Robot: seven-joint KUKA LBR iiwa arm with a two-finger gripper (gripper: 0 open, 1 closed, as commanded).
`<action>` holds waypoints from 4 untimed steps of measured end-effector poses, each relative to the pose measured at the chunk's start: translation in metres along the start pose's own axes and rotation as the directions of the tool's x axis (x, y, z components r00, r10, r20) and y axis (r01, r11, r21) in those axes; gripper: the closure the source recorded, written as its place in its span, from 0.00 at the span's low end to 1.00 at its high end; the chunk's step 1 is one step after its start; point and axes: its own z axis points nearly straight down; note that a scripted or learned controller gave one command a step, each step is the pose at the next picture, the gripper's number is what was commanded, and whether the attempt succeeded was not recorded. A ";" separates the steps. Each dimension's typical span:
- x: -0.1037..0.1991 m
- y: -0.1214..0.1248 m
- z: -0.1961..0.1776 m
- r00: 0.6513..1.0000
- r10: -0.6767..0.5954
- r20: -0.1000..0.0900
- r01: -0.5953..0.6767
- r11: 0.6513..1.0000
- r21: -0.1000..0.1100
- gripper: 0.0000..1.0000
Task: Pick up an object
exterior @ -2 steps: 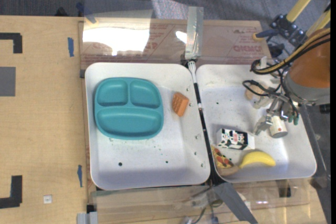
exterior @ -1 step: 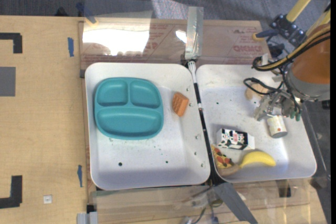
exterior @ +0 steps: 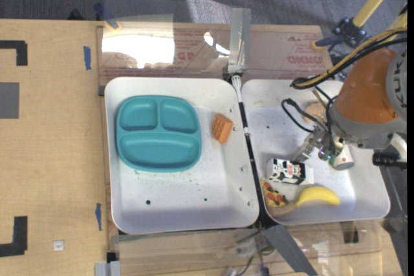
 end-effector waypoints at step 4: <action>0.195 0.132 -0.114 -0.157 0.988 0.009 -0.988 -0.157 0.010 1.00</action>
